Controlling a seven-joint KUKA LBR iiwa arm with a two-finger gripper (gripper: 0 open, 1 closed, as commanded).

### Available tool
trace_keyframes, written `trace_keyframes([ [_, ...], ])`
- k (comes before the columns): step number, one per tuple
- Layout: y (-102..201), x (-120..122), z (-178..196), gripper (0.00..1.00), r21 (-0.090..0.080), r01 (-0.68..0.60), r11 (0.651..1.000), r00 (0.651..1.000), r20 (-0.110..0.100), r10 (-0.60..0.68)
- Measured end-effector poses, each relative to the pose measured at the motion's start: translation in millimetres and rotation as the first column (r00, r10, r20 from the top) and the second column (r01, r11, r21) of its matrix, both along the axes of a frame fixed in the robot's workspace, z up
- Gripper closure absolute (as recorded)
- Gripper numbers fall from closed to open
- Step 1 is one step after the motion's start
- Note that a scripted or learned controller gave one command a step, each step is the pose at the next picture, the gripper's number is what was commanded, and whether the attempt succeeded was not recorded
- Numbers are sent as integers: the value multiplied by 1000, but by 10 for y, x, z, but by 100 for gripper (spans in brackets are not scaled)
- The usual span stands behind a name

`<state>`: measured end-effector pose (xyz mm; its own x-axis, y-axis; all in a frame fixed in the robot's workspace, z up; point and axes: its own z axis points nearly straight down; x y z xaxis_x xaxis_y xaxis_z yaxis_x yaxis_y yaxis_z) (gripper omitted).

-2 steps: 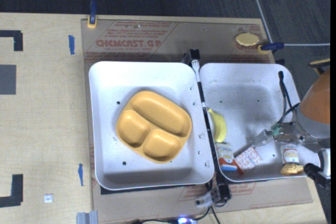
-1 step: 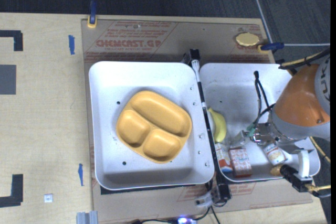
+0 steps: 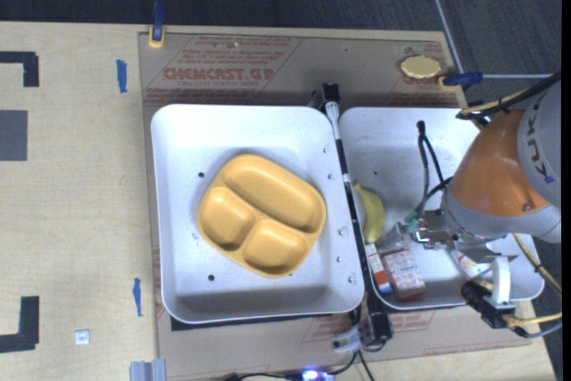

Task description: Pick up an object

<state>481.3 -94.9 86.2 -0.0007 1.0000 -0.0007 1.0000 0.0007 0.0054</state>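
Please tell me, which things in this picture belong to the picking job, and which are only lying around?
Belong to the job:
- end effector, low in the right bin
- banana
- small red and white box
- yellow divided tray in the left bin

Only lying around:
- round tan disc on the board behind the bins
- blue tape marks

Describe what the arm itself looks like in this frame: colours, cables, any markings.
The arm is grey with a broad, rounded orange band above the wrist. Dark lettering shows on the grey shell near the picture's right edge. Black cables loop along the wrist, above a metallic wrist block.
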Motion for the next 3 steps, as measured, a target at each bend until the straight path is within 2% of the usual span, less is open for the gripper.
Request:
trace_keyframes([
  [3, 16, -1, -1, 0, -2, 2, 1000, 1000, 1, -2],
])
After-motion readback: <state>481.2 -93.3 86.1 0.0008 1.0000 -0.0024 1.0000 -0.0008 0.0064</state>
